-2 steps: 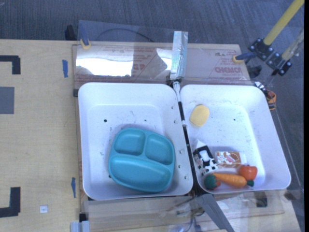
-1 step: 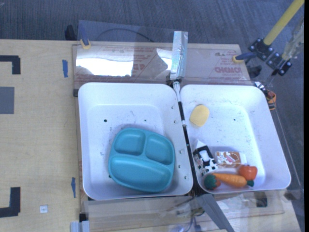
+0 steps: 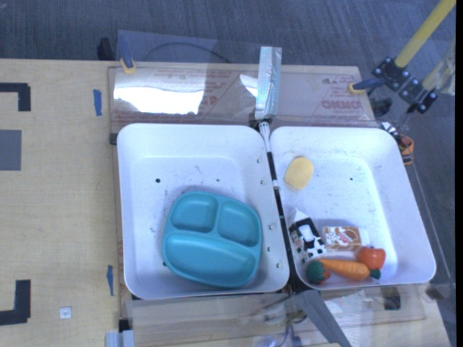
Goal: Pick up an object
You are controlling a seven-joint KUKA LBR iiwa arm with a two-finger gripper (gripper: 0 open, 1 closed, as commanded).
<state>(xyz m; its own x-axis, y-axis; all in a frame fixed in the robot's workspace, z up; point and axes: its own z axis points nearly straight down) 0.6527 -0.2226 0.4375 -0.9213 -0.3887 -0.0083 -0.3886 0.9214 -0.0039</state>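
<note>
The right bin (image 3: 405, 194) holds a pale yellow rounded object (image 3: 299, 172) near its left wall. Along its front lie a black-and-white cow toy (image 3: 307, 238), a small printed packet (image 3: 341, 236), an orange carrot (image 3: 344, 269) with a green top, and a red tomato (image 3: 371, 256). In the left bin (image 3: 145, 165) a teal divided plate (image 3: 212, 240) rests upside toward the front.
A clear plastic sheet (image 3: 188, 92) and a vertical metal strip (image 3: 268, 84) stand behind the bins. A yellow pole with black clamps (image 3: 409, 56) stands at the upper right. The wooden bench top (image 3: 51, 194) stretches to the left.
</note>
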